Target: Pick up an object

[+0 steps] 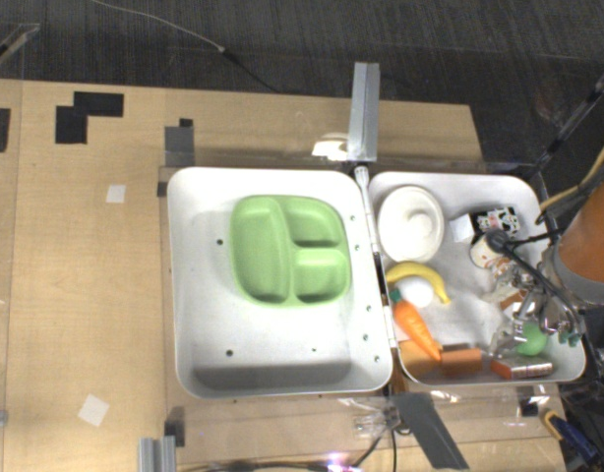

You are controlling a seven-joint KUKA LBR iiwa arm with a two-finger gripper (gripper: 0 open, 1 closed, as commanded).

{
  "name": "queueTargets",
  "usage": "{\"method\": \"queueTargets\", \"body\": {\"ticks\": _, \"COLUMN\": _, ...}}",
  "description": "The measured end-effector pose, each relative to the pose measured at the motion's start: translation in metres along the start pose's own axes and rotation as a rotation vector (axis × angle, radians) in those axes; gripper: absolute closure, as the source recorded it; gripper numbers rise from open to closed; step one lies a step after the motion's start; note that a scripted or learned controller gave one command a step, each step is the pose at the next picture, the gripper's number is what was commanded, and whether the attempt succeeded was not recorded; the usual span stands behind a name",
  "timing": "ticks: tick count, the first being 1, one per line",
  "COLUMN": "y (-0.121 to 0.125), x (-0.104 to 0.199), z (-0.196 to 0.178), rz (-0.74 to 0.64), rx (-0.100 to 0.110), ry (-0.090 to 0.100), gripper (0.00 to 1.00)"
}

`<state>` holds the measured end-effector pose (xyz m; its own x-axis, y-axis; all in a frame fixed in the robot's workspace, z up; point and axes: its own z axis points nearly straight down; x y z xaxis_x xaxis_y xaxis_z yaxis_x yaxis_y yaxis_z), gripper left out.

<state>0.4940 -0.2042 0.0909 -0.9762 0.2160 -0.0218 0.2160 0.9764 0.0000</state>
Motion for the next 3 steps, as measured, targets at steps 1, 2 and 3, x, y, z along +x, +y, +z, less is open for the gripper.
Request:
{"method": "queueTargets", "body": {"ticks": 1, "y": 0.001, "x": -0.007, "z": -0.014, "rz": -0.008, "rx": 0.003, "ry": -0.021, "gripper": 1.00}}
{"method": "queueTargets", "body": {"ticks": 2, "y": 0.008, "x": -0.012, "z": -0.095, "rz": -0.459, "rx": -0.002, "ry": 0.009, "gripper": 1.00}}
{"method": "queueTargets", "body": {"ticks": 3, "y": 0.008, "x": -0.011, "z": -0.094, "rz": -0.459, "rx": -0.003, "ry": 0.012, "gripper": 0.00}}
